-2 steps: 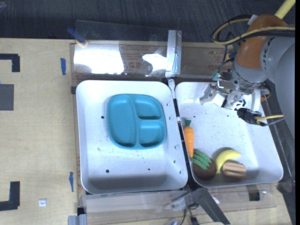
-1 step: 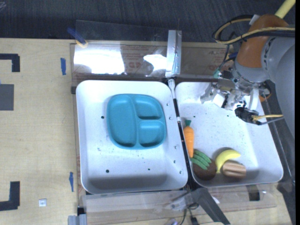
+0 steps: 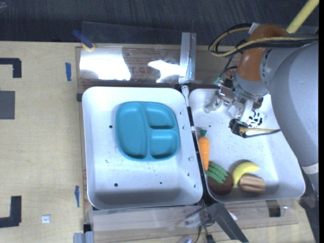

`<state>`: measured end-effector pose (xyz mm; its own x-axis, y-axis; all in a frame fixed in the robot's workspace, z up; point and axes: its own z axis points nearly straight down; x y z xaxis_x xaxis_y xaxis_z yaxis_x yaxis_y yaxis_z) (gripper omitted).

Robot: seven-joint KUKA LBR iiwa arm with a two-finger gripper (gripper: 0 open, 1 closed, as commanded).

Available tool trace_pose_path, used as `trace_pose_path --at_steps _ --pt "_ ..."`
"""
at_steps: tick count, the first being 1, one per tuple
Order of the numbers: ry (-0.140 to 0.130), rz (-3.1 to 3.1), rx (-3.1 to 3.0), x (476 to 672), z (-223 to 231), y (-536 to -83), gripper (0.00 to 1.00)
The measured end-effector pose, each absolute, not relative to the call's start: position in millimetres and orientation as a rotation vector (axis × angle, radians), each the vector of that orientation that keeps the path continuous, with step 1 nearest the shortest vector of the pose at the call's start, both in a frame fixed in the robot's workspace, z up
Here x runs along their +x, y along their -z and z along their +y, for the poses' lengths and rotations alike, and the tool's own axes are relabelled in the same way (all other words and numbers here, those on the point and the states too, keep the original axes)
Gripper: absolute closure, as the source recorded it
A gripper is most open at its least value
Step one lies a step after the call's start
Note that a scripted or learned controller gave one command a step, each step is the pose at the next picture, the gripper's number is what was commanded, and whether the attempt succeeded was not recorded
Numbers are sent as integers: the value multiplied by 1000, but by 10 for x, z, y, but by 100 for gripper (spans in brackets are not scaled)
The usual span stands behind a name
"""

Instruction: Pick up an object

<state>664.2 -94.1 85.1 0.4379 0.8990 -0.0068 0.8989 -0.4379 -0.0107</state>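
Note:
My gripper (image 3: 213,104) hangs low over the far left corner of the right bin (image 3: 281,155), below the orange wrist band, and nothing shows in it. In that bin an orange carrot (image 3: 203,153) lies along the left wall, a little nearer the camera than the gripper. At the front lie a green ribbed toy (image 3: 217,172) on a brown round piece (image 3: 221,184), a yellow banana (image 3: 244,169) and a tan bread roll (image 3: 251,185). None of these touches the gripper.
The left bin (image 3: 93,140) holds a blue divided plate (image 3: 147,130). A metal post (image 3: 187,57) stands behind the wall between the bins. The grey arm covers the right bin's right side. The wooden bench (image 3: 38,151) stretches to the left.

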Motion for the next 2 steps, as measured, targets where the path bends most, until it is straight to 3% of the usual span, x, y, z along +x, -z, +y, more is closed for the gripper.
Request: trace_pose_path --at_steps 1,2 --pt "2 -1884 -2515 6030 -1278 -1459 0" --pt "-2 -2029 -2400 6659 -1891 -1293 0"
